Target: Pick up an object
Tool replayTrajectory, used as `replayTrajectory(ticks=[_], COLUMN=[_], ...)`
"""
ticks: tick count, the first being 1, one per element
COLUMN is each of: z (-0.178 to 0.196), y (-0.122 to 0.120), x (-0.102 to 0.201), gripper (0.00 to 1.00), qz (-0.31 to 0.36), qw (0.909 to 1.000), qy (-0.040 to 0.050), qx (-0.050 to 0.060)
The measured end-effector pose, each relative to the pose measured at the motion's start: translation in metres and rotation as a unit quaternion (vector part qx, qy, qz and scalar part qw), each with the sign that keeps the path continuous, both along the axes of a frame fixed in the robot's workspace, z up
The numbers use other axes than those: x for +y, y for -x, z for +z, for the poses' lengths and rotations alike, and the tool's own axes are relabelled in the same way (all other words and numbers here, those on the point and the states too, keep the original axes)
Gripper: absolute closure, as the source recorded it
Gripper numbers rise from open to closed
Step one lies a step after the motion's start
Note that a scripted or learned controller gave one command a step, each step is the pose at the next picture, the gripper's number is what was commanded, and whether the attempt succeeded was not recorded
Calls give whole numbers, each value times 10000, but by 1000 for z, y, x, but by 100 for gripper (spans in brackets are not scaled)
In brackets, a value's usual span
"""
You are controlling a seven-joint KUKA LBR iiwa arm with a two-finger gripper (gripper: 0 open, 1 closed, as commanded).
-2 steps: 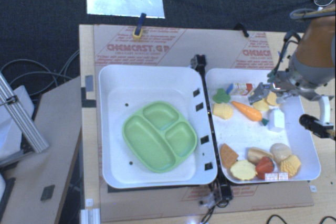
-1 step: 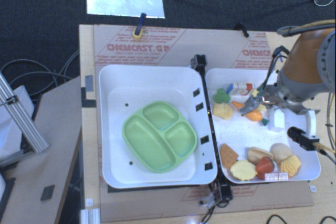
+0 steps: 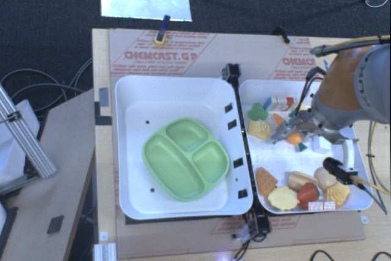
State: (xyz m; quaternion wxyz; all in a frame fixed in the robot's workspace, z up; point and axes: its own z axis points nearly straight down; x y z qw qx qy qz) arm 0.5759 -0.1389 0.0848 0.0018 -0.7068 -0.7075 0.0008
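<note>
The arm reaches into the right bin (image 3: 261, 162) from the right, and its gripper (image 3: 286, 131) hangs low over the bin's middle. I cannot tell how the claw stands. An orange piece (image 3: 294, 138) lies just beside its tip, touching or nearly so. A pale yellow block (image 3: 259, 129) lies near its left. The left bin (image 3: 134, 107) holds a green divided plate (image 3: 186, 158).
</note>
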Motion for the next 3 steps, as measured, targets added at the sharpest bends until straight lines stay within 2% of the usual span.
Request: replayTrajectory(ticks=[1,3], z=[14,108], y=[-2,-20], x=[-1,-7], gripper=[100,100], qz=[-1,16], qw=[10000,10000], qy=[10,14], qx=[-35,-48])
